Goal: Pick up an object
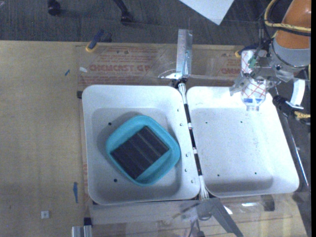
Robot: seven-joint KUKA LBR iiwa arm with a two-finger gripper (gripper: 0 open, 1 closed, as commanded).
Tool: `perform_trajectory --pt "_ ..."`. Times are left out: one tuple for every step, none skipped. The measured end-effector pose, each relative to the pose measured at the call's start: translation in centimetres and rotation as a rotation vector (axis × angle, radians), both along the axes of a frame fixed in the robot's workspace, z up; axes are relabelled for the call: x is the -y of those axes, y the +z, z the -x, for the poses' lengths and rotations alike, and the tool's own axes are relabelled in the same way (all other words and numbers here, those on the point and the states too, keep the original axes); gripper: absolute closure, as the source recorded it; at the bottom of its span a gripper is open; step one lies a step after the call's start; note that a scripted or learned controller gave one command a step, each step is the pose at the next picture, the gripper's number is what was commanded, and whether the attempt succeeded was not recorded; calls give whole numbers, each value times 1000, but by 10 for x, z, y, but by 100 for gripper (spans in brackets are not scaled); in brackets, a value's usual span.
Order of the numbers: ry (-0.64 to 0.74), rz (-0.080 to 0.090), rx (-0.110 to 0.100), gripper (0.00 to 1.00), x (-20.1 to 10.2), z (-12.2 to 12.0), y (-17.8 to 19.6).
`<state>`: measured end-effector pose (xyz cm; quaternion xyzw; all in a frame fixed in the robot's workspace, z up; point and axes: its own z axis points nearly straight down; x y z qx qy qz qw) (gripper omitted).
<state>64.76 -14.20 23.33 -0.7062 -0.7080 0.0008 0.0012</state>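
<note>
Over the right bin's [276, 181] far corner, the gripper [253, 83] hangs with a small clear bottle [253, 94] pinched between its fingers, so the lift looks underway and next needs a steady rise.

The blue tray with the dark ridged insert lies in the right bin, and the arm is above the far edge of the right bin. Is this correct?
One detail is wrong. In the camera view the blue tray lies in the left bin, not the right bin. The arm is indeed above the right bin's far edge.

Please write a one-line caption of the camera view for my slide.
End effector above right bin back edge; teal tray with dark insert in left bin.
</note>
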Motion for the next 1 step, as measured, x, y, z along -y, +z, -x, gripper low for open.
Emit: perform_trajectory --pt "130 0 1 0 29 -10 -117"
